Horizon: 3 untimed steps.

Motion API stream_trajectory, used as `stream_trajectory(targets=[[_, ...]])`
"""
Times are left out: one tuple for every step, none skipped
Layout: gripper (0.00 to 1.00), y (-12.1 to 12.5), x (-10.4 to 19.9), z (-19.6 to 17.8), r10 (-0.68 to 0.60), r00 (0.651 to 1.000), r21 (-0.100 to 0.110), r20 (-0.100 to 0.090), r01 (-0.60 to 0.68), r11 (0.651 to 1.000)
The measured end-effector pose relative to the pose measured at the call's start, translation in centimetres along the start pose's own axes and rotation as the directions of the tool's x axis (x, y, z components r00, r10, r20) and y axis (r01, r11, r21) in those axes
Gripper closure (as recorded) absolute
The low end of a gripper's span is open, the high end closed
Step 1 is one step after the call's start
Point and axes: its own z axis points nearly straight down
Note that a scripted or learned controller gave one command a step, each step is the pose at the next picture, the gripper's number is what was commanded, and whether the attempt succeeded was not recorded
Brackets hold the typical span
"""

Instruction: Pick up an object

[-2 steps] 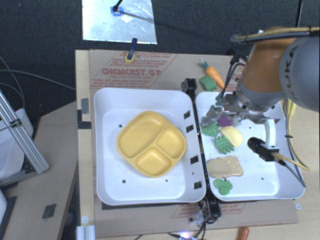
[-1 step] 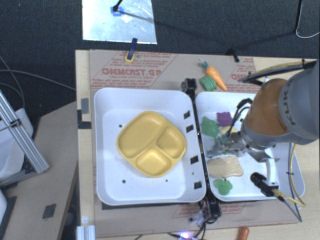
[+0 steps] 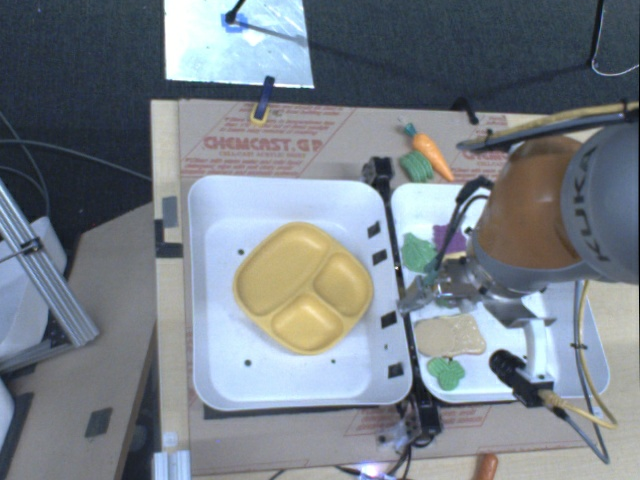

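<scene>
Nearest the front edge, in the right bin point(image 3: 590, 368), a small green leafy toy point(image 3: 446, 372) lies beside a slice of toast point(image 3: 450, 335), the two just touching. Right above the toast hangs the pincer point(image 3: 422, 296), low over the bin's left side, close to the divide between the two bins. Whether its tips are spread or closed I cannot tell from here; nothing is visibly caught in them. The grey arm point(image 3: 590, 208) with its orange band bulks in from the right, covering much of that bin. Past the pincer sit another green piece point(image 3: 417, 252) and a purple one point(image 3: 443, 236), just beside each other. The left bin point(image 3: 215, 298) carries a yellow three-part plate point(image 3: 303, 286), roughly at its middle. Farther back, on the surface point(image 3: 330, 133) beyond the bins, a toy carrot point(image 3: 432, 149) lies next to a green toy point(image 3: 417, 166).
</scene>
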Motion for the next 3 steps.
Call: stream_trajectory(targets=[[0.00, 0.3, 2.3, -9.7, -0.001, 1.000, -0.007, -0.001, 0.001, 1.000], [0.00, 0.0, 6.1, 1.1, 0.000, 1.000, 0.012, 0.000, 0.000, 1.000], [0.00, 1.0, -0.5, 0.5, 0.012, 1.000, 0.003, 0.003, -0.012, 1.000]])
